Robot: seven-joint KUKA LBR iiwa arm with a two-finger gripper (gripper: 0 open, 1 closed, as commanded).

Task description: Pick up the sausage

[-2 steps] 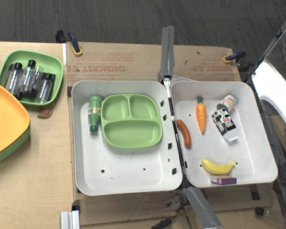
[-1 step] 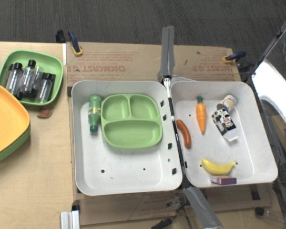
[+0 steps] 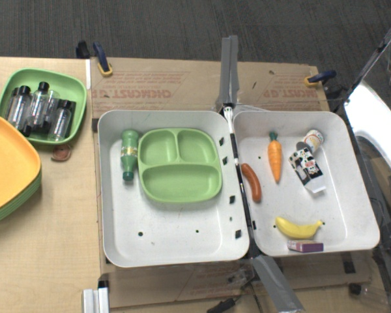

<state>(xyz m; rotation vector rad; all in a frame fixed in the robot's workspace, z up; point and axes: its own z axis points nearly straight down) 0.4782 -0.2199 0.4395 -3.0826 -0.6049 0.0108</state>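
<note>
The sausage [image 3: 251,182] is a reddish-brown link lying along the left wall of the right bin [image 3: 352,194], slanting from upper left to lower right. An orange carrot [image 3: 274,156] lies just to its right, pointing toward the back. A white part of the arm [image 3: 371,119] shows at the right edge, beyond the right bin.
The right bin also holds a milk carton [image 3: 307,164], a small can [image 3: 313,139], a banana [image 3: 298,227] and a purple pack [image 3: 305,246]. The left bin [image 3: 169,237] holds a green divided plate [image 3: 179,164] and a green bottle [image 3: 128,154]. Yellow plates [image 3: 6,175] and a green tray of bottles [image 3: 42,106] sit left.
</note>
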